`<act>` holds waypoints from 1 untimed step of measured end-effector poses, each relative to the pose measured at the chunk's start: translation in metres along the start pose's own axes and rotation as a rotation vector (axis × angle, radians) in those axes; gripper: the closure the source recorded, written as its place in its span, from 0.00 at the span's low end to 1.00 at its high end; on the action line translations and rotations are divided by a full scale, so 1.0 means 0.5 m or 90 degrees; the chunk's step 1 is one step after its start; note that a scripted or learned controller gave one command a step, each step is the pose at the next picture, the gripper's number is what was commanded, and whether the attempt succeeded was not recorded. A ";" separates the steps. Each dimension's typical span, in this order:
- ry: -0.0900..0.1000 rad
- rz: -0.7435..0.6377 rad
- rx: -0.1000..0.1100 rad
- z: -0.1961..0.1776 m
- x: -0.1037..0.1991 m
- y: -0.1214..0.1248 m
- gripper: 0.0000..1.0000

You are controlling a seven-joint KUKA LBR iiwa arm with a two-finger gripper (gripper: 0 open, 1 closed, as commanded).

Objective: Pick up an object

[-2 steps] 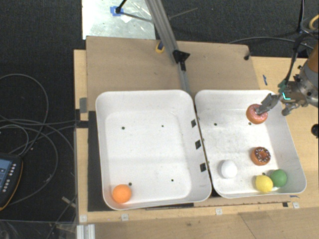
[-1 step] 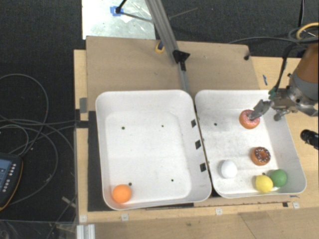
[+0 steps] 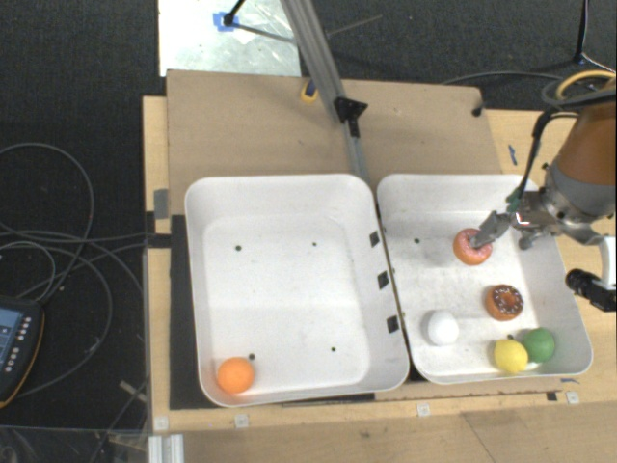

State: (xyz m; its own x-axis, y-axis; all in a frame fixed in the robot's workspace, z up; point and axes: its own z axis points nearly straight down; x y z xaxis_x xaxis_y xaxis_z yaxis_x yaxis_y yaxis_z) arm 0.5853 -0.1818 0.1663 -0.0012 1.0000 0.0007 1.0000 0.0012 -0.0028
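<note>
My gripper [image 3: 511, 231] hangs over the back part of the right bin [image 3: 424, 201], its two dark fingers spread apart and open. The left finger [image 3: 493, 229] overlaps the right edge of a pink-frosted donut [image 3: 469, 248], which lies beside the gripper rather than between the fingers. Nearer the front of this bin lie a chocolate donut [image 3: 503, 302], a white ball [image 3: 442, 328], a yellow lemon [image 3: 510, 355] and a green ball [image 3: 541, 343]. An orange [image 3: 235, 375] sits in the front left corner of the left bin [image 3: 280, 196].
A grey slanted pole [image 3: 318, 46] rises from behind the bins where they meet. Cables and a handheld pendant [image 3: 14, 340] lie on the dark floor to the left. The bench's brown board [image 3: 415, 123] stretches behind the bins.
</note>
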 end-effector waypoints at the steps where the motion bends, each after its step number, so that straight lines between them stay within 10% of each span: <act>1: 0.000 0.000 0.000 0.110 -0.009 0.017 0.00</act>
State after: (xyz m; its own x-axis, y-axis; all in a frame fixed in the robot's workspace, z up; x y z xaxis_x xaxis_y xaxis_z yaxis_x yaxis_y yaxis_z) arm 0.5938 -0.1864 0.1110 -0.0015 1.0000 0.0004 1.0000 0.0015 -0.0023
